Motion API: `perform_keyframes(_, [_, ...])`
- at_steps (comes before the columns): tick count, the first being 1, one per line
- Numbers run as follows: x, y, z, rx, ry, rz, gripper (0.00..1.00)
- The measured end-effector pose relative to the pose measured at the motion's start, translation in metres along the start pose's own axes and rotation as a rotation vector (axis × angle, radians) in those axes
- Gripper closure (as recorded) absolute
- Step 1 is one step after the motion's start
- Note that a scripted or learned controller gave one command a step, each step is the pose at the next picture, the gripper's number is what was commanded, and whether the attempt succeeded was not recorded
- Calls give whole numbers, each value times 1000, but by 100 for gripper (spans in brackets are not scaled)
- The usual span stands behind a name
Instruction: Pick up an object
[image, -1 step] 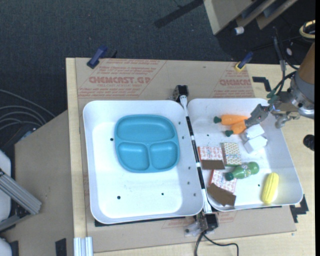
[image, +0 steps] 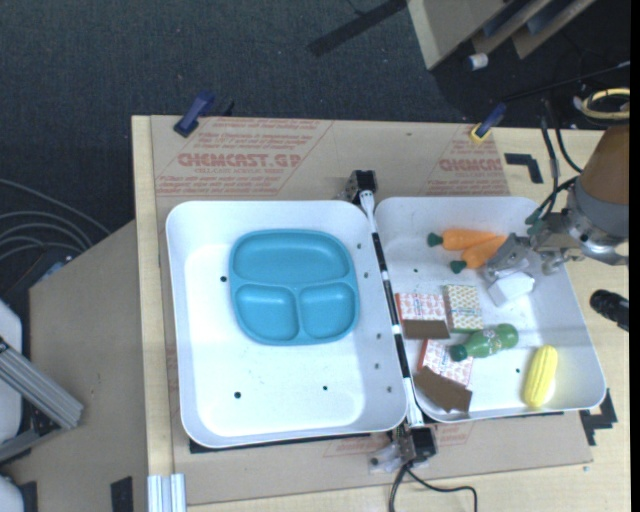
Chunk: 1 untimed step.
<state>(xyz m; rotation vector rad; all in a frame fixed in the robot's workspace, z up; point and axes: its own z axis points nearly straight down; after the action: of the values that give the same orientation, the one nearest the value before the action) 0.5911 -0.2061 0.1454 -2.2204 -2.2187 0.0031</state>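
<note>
The arm is at the reaching stage of the pick: its end effector (image: 512, 262) is low inside the right bin (image: 580, 330), near the upper middle of that bin, and nothing is seen lifted clear of the bin floor. Whether it is released or clenched cannot be told from this slanted look, since the metal parts at its tip blur into a small white piece (image: 512, 288) lying right under it. The nearest candidates for the pick are that white piece and the orange carrot (image: 472, 241), which lies just to the left of the tip with its green end toward the bin divider; a second carrot-like piece (image: 478, 258) lies just below it, touching or nearly so. As a judgement, the next move calls for settling squarely over one of these, closing on it, and lifting straight up so the neighbours are not dragged along. Further down the bin are a patterned packet (image: 462, 305), a brown-and-red packet (image: 422, 312), a green bottle-like toy (image: 486, 342), another flat packet with a brown end (image: 444, 378) and a yellow corn cob (image: 541, 375), all well clear of the tip. The crowding of the carrots and white piece is the main hindrance: a grasp might catch two things or push one aside. The left bin (image: 200, 400) holds a blue divided plate (image: 294, 286), and both bins sit on the bench (image: 150, 250).
</note>
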Motion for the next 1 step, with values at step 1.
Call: perform_keyframes(1, [-5,77,55,-2,5,-4,0])
